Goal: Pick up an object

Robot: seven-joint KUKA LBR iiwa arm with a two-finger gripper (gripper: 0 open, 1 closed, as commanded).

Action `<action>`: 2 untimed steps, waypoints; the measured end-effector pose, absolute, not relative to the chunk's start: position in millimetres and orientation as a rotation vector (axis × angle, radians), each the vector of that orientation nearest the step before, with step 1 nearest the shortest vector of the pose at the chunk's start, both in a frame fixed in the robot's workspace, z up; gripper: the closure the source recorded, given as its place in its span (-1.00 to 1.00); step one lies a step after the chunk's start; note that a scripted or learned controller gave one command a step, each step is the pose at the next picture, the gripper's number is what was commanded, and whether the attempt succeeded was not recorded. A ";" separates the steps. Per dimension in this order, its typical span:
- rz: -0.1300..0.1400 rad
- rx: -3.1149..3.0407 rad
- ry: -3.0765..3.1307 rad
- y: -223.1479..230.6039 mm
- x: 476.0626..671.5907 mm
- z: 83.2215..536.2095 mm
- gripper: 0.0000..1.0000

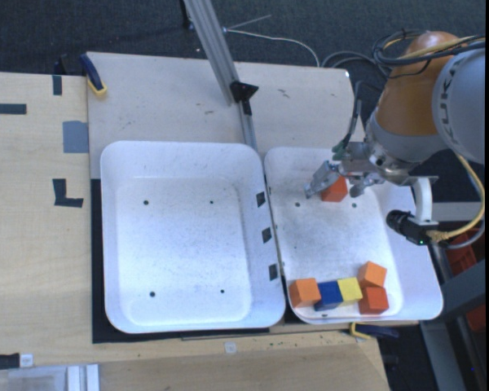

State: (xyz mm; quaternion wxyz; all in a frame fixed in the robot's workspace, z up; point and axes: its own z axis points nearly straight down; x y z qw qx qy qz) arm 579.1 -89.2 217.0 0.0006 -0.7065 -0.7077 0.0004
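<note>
My gripper (337,186) hangs over the far part of the right bin (310,226), with an orange-red block (335,191) sitting between its two grey fingers. The block looks lifted off the bin floor, and the fingers are shut on it. At the bin's near edge lie several more blocks: an orange one (305,290), a blue one (328,293), a yellow one (349,289), another orange one (373,274) and a red one (375,300).
The left bin (179,235) lies beside the right one, with black clips along the shared rim. A slanted aluminium post (216,43) rises behind the bins. A black cable connector (403,224) hangs off the arm at the right rim.
</note>
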 end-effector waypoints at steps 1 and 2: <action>0.000 -2.232 -2.222 -180.3 600.1 280.6 -1.00; 0.008 -2.214 -2.220 -165.0 631.2 118.4 -1.00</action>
